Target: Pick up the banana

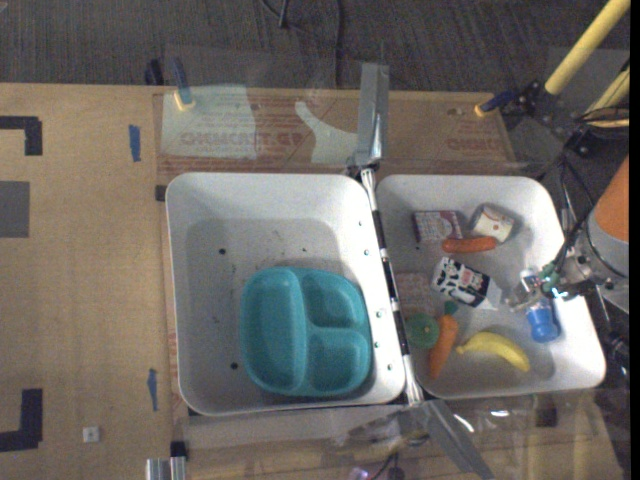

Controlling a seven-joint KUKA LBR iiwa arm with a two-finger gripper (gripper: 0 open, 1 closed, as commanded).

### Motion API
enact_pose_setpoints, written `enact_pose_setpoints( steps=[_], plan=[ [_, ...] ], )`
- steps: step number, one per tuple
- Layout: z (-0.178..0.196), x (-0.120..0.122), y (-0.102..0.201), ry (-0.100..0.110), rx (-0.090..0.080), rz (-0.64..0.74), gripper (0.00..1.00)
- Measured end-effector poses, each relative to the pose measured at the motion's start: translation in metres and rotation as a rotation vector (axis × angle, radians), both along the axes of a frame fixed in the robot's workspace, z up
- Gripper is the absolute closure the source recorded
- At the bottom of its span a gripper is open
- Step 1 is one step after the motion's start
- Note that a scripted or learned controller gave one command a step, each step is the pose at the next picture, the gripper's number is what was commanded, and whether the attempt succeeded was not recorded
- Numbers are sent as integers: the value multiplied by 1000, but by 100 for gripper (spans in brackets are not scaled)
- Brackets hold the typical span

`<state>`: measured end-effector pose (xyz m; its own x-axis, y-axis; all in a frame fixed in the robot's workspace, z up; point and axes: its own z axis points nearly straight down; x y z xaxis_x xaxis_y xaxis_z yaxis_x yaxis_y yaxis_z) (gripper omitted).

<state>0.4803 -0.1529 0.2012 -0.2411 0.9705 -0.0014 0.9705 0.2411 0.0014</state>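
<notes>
The banana (pixel 494 349) lies loose at the lower right of the right bin (pixel 575 368), just right of one carrot (pixel 443 341). The gripper (pixel 545 285) hovers above it, near one blue object (pixel 541 323); its opening cannot be told, and nothing visibly sits in it. Descend centred across the banana's narrow width, clear of the carrot. One teal tray (pixel 304 330) occupies the left bin (pixel 200 268).

1. The arm (pixel 618 218) enters from three o'clock, its orange band at the frame's edge.
2. The wrist angles down toward eight o'clock.
3. The gripper (pixel 540 286) hangs low at the arm's end, its detail seemingly blurred.
</notes>
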Motion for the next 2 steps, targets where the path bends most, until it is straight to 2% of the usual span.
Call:
enact_pose_setpoints(
  steps=[1, 2],
  plan=[
    [0, 0, 0, 0, 0, 1, 0],
    [-113, 2, 19, -9, -2, -21, 0]
  ],
)
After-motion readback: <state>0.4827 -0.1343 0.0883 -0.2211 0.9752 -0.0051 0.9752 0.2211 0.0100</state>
